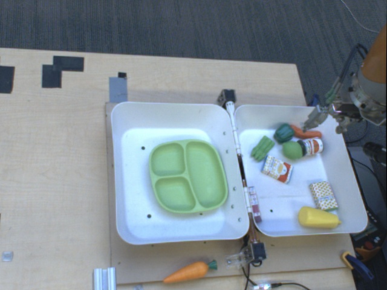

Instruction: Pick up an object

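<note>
Camera view, looking down at a slant on a pale wooden bench [54, 162] bearing two shallow white plastic bins side by side. Left bin [130, 180]: one light green three-compartment plastic tray [188, 176], lying flat near the middle. Right bin [347, 174]: dark green toy pepper [283, 132] touching an orange toy carrot [305, 133] near the far wall; round green toy fruit [292, 150] against a small red-and-white labelled bottle [312, 146]; ridged green toy vegetable [262, 148] just left of these; white and red snack packet [277, 168] near the middle; small patterned cream box [323, 195] and yellow toy block [318, 218] toward the near right corner. Two-finger metal gripper [328, 117] of the grey and orange arm [373, 77] poised over the far right edge of the right bin, fingers [312, 118] spread apart, nothing between them, left finger just beside the carrot's end. Second orange toy carrot with green top [190, 272] lying on the bench in front of the bins.
</note>
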Tool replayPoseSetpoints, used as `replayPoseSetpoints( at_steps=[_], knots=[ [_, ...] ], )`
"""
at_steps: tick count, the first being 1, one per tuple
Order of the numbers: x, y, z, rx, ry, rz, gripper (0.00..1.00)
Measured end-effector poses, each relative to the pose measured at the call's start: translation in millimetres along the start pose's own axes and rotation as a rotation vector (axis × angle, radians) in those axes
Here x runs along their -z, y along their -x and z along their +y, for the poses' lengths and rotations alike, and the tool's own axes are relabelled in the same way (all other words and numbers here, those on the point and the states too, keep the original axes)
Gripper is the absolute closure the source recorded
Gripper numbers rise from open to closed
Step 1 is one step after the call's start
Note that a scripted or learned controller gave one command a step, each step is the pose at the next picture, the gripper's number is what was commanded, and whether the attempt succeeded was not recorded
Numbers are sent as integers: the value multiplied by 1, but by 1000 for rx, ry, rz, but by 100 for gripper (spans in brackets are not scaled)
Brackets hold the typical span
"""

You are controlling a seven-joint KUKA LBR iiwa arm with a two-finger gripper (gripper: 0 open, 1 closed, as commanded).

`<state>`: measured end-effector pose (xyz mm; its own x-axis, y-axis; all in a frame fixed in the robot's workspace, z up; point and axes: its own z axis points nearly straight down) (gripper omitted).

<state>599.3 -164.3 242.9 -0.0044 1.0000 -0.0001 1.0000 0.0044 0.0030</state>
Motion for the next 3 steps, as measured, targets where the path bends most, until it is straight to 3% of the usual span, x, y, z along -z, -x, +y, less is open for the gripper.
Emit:
replayPoseSetpoints(
  at_steps=[1,2,3],
  knots=[
    [-121,-3,23,1,13,-5,0],
    [-108,-2,25,3,21,-7,100],
    [-90,40,70,1,3,-2,100]
  ],
)
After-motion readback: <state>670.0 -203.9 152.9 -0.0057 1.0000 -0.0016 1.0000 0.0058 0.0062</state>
